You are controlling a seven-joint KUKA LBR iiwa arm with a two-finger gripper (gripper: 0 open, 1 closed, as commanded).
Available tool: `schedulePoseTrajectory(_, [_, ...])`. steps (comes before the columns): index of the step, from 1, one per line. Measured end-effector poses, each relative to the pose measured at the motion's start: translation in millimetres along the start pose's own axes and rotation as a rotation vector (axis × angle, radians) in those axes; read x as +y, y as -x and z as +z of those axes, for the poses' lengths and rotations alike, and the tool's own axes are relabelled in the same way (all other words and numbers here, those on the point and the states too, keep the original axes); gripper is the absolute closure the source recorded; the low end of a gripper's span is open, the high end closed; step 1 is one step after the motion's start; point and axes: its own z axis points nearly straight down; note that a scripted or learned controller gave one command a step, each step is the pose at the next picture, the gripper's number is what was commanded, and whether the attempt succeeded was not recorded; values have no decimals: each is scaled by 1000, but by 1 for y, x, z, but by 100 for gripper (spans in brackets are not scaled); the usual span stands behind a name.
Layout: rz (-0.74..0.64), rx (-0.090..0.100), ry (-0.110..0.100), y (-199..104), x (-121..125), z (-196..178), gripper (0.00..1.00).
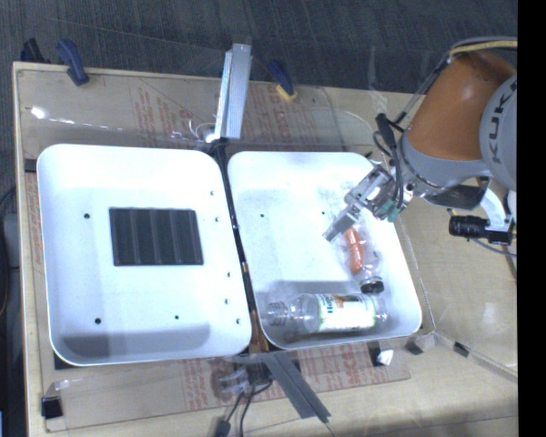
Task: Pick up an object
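Observation:
In the right bin [273, 180], a clear plastic bottle [323, 312] with a white and green label lies on its side along the near wall. A small clear bottle with orange contents [356, 251] and a black cap lies near the right wall. My gripper [339, 225] reaches in from the right and hangs low over the right bin, with its tip just above the upper end of the orange bottle. Nothing can be made out between its tips. A dark grey ribbed rectangular block [155, 236] lies flat in the middle of the left bin [64, 317].
A grey metal bar [233, 91] stands at the back, above the seam between the bins. Blue clamps [71, 62] grip the bench's far edge. Another grey bracket [291, 391] sticks out below the seam at the front. Cables trail along the bench at the right.

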Motion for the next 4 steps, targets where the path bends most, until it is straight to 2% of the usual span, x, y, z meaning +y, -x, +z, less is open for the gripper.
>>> schedulePoseTrajectory(1, [-113,1,0,4,8,34,0])
schedulePoseTrajectory(2, [-116,0,0,4,9,23,100])
schedulePoseTrajectory(4, [-121,-4,1,5,11,2,100])
